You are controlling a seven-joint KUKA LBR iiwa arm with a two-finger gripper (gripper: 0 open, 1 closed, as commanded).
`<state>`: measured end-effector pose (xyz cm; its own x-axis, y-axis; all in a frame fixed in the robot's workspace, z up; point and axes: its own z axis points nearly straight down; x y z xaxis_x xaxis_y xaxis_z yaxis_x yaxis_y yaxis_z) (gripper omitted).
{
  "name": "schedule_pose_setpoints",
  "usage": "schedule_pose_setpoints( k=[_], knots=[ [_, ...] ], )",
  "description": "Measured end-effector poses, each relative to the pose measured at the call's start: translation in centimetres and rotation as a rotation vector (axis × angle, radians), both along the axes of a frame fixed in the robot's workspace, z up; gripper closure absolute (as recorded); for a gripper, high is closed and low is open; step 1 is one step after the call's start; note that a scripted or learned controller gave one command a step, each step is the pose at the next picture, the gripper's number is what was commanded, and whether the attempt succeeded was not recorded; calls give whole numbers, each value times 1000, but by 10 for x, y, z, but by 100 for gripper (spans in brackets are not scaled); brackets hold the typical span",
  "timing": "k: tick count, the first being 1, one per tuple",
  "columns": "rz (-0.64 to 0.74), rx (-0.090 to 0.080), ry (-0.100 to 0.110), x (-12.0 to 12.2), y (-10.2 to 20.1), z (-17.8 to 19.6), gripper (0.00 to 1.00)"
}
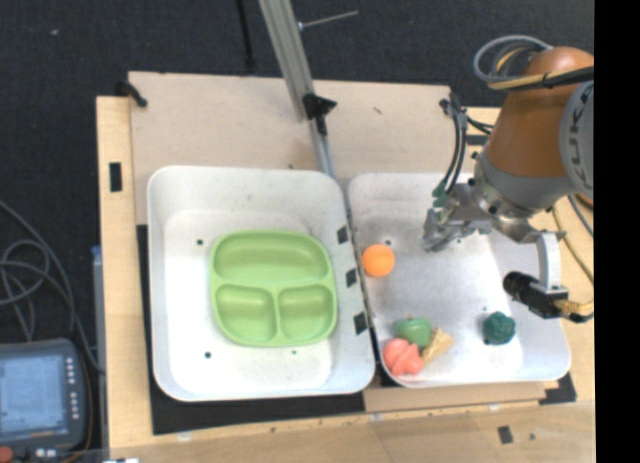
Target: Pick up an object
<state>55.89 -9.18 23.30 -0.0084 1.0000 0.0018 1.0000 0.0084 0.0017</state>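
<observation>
— The orange ball (378, 260), nearest of the loose things to the arm, lies in the right bin (520, 356) close to its left wall, just beside the divide from the left bin (180, 371). Where does the gripper (437, 234) stand?

— Above the bin's upper middle, near the ball but apart from it, to its right. Nothing shows between the fingers; whether they are spread or closed cannot be told from this height.

— And the other pieces?

— A green lump (413, 330), a pink piece (402, 356) and a tan bit (437, 345) crowd together at the front edge; a dark green piece (498, 328) sits alone to their right. A green divided plate (273, 287) rests in the left bin.

— The risks?

— The ball looks likely to roll if a finger clips it, and the wall beside it leaves little room. In the cluster, closing on one piece may nudge or catch its neighbours.
</observation>
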Motion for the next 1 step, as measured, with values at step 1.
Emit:
schedule_pose_setpoints(
  k=[1],
  knots=[
    [0,1,-1,-6,56,12,100]
  ],
)
